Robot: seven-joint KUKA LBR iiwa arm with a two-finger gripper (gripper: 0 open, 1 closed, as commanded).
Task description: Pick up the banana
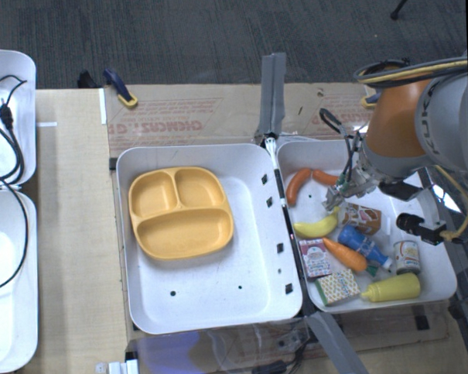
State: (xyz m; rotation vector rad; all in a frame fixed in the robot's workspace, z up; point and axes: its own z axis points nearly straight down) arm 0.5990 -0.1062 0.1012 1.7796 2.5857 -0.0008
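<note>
Now poised just above banana (315, 227), gripper (337, 198) at its two o'clock end, finger spread impossible to tell, long axis running eight-to-two o'clock

KUKA arm (429, 123) – big rounded grey casing w/ a broad orange band (392, 129) above the wrist, smooth & glossy. Along the far side of the casing runs a thin yellow-and-dark rim, like a cable or trim. Wrist end narrows to a silvery metal gripper (341, 196), small, w/ thin dark wires looping beside it. Black bracket w/ a stubby black cylinder sits on the near side – white fittings next to it.
</note>
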